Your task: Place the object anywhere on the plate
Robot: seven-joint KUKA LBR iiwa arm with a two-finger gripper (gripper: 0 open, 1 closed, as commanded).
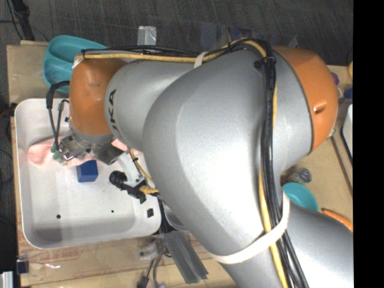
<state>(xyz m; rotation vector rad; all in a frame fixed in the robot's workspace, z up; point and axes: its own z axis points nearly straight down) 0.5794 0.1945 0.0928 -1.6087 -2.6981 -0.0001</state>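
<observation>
A small blue cube (87, 171) lies on the floor of the left white bin (72, 221). A pale pink plate (38, 152) lies at the bin's left side, and the arm covers most of it. My gripper (77, 152) hangs below the orange wrist band, over the plate's edge and just above the cube. The cube sits apart from the gripper, a little below it in the camera view. The arm's grey body hides the bin's right part.
A teal object (63, 56) sits beyond the bin's far left corner. A teal bowl (301, 195) and an orange item (339, 218) show at the right, past the arm. A black cable connector (122, 182) dangles over the bin floor.
</observation>
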